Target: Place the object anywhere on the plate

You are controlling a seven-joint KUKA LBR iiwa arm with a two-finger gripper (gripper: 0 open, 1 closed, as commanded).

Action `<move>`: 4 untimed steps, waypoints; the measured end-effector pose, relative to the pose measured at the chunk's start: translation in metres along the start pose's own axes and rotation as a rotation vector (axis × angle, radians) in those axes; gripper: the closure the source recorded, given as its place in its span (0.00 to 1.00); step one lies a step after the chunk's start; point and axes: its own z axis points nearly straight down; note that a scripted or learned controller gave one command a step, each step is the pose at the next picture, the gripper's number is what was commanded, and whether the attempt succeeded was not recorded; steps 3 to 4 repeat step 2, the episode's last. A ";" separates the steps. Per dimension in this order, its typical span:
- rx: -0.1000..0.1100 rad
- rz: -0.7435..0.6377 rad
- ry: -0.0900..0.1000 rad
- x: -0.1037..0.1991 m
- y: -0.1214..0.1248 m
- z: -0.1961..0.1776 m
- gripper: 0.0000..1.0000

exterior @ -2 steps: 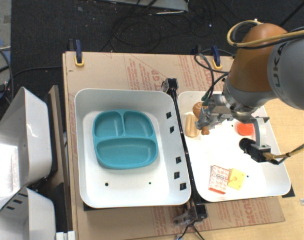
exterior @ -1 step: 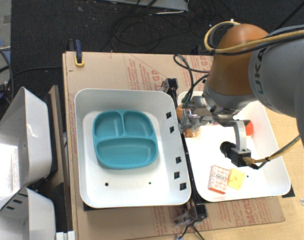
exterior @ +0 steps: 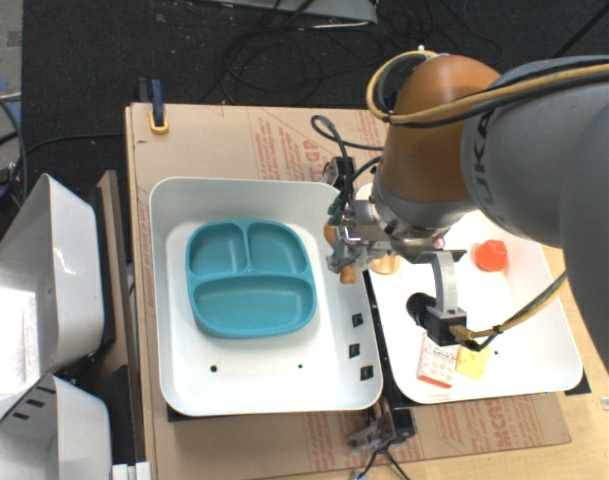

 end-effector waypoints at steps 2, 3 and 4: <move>0.000 0.006 -0.002 0.054 0.002 0.017 0.00; 0.000 0.006 -0.002 0.054 0.002 0.017 0.00; 0.000 0.006 -0.002 0.054 0.002 0.017 0.00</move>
